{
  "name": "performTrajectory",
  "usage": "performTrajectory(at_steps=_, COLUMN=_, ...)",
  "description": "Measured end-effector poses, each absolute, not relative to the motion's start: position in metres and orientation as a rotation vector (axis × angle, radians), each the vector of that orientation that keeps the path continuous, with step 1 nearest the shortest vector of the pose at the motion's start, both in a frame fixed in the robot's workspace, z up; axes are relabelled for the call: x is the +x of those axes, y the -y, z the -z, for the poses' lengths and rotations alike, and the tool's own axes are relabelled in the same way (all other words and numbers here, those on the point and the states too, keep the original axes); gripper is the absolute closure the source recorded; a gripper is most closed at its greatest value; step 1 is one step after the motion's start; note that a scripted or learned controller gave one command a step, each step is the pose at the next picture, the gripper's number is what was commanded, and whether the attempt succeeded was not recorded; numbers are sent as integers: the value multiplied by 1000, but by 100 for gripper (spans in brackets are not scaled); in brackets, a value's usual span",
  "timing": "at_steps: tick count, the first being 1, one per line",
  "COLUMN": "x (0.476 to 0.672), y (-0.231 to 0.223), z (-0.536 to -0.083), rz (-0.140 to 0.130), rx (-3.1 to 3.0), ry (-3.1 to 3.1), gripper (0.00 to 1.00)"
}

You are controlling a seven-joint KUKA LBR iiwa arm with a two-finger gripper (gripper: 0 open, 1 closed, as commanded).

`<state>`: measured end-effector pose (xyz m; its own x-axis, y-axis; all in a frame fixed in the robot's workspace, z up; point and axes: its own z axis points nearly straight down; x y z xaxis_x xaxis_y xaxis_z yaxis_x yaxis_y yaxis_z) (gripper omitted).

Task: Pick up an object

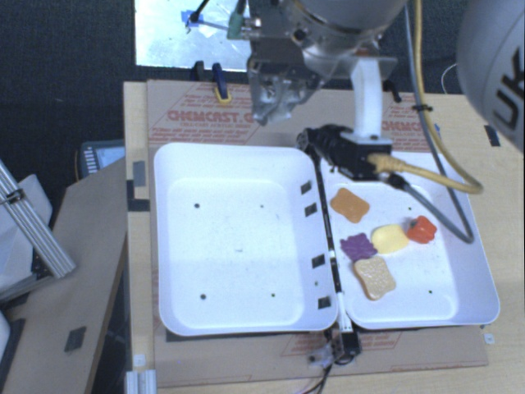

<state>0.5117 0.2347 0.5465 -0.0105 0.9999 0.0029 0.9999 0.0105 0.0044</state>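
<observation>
The grey metal two-finger gripper (275, 101) hangs over the far edge of the shallow white left bin (176, 245). I cannot tell whether it is open or closed, and no object is seen in it.

In the shallow white right bin (447, 298), near its middle, lie five objects:
- a flat orange piece (350, 204)
- a purple piece (358, 246) touching a tan toast-shaped slice (376, 277)
- a yellow rounded lump (390, 238)
- a red-orange chunk (421, 229) just beside the lump

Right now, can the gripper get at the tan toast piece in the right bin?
Probably yes. The tan toast piece lies flat and uncovered near the front of the right bin. The purple piece close behind it might crowd a grasp. The gripper hangs above the far rim of the left bin.
</observation>
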Motion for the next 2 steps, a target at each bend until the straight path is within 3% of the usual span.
performTrajectory(at_steps=1, x=512, y=-235, z=-546, rz=-7, rx=2208, ry=-2234, gripper=0)
performTrajectory(at_steps=2, x=512, y=-235, z=-557, rz=-11, rx=2202, ry=-2239, gripper=100)
